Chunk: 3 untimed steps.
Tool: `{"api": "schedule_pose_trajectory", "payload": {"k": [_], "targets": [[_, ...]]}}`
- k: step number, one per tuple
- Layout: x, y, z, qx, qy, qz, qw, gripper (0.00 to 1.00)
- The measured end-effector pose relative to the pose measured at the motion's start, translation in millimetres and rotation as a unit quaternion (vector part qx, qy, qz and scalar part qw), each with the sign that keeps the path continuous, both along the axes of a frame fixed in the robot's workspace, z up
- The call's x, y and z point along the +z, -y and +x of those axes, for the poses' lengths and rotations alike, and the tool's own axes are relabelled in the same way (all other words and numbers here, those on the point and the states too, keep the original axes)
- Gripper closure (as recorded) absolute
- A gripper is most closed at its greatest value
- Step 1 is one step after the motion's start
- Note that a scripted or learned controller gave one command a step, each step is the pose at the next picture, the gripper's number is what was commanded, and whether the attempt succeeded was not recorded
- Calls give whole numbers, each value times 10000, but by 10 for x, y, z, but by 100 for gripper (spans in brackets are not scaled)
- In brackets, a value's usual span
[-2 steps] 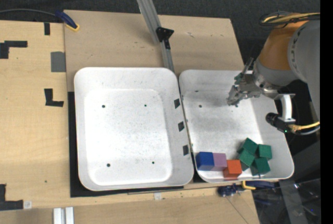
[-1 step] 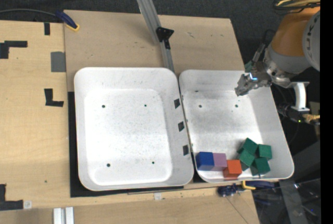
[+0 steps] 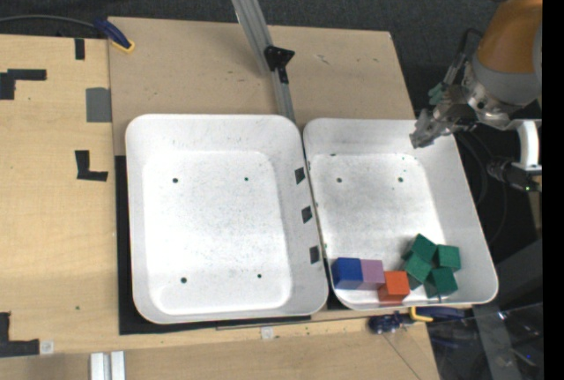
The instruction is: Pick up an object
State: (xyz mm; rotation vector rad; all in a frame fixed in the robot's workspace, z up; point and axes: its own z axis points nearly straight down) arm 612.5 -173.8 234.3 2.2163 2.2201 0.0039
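Several small blocks lie in the near corner of the right bin (image 3: 441, 184): a blue one (image 3: 348, 271), a lilac one (image 3: 373, 271), an orange one (image 3: 396, 285) and a cluster of green ones (image 3: 433, 263). My gripper (image 3: 423, 134) hangs over the far right rim of that bin, well away from the blocks, with nothing visible between its fingers. The arm's orange band (image 3: 511, 39) shows above it at the right edge.
The left bin (image 3: 211, 136) sits beside the right one on the wooden bench. A slanted metal rail (image 3: 251, 8) with a black clamp runs down to the gap between the bins. Black tape marks lie on the bench at left.
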Motion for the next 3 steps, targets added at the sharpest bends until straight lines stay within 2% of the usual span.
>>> {"api": "schedule_pose_trajectory", "payload": {"k": [3], "targets": [[198, -1602, -65, 29, -27, 19, 10000, 100]]}}
